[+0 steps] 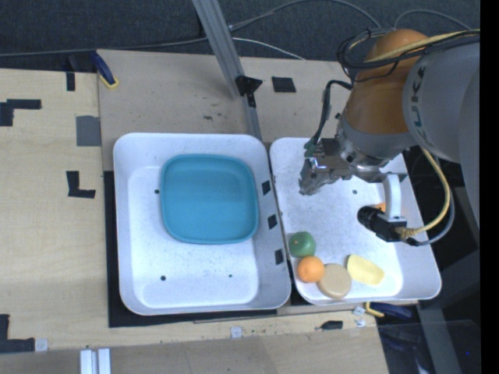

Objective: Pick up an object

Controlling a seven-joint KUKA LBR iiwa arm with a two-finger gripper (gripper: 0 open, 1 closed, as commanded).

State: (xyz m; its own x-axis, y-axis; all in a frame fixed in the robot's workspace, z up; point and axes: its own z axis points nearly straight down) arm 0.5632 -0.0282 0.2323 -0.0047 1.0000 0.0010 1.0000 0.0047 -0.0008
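Nearest the camera, along the front edge of the right bin [413, 283], a cluster of four small objects is recorded: a tan round object [336, 280], an orange ball [310, 269] touching its left side, a yellow piece [364, 269] just beside it on the right, and a green ball [302, 244] just behind the orange one, close to the bin's left wall. Any of these may serve as the task's thing; all four rest on the bin floor, none lifted. To the left, the left bin [140, 232] is noted, carrying a blue plate [209, 198] lying flat near its middle. Further back, over the bare upper part of the right bin, the gripper [312, 179] is seen pointing down and to the left, well apart from the cluster; nothing is seen between its tips, and whether they are spread or pressed together cannot be told at this slant. Behind it the arm [390, 84] with its orange band is entered, reaching in from the right, then the counter [47, 170] and a slanted metal bar [226, 49]. The step in hand is judged to be the approach, with no grasp made. The next move would call for travel toward the front edge, alignment over one object and a clean descent, the tight grouping being a likely hindrance.
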